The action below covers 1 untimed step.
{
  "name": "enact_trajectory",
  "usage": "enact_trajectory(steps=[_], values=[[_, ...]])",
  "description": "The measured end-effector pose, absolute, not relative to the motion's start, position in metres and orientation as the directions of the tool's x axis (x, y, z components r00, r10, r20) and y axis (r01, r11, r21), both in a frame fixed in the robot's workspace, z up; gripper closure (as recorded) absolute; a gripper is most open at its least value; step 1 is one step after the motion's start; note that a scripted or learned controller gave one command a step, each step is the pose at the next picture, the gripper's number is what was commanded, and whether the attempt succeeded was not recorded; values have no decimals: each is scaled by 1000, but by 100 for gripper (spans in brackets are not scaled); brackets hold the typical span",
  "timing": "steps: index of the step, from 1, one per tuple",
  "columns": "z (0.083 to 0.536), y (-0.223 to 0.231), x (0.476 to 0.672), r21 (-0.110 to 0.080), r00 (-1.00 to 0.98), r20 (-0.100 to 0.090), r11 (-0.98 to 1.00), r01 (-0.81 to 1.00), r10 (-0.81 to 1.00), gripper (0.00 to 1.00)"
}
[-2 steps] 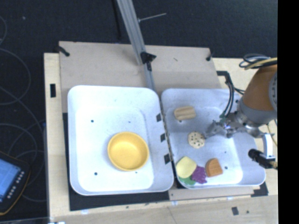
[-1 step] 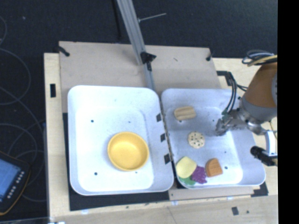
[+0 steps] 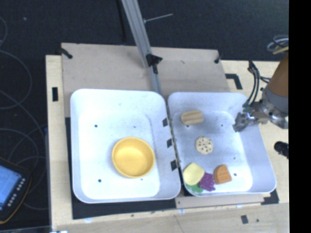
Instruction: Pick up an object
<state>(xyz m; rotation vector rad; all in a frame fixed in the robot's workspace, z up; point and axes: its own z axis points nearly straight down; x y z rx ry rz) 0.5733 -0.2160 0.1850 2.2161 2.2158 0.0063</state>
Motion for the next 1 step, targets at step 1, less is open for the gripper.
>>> enact_trajectory(steps=[1], values=[[240,-217,575,9,-4,-3,4,1000,1000,100]])
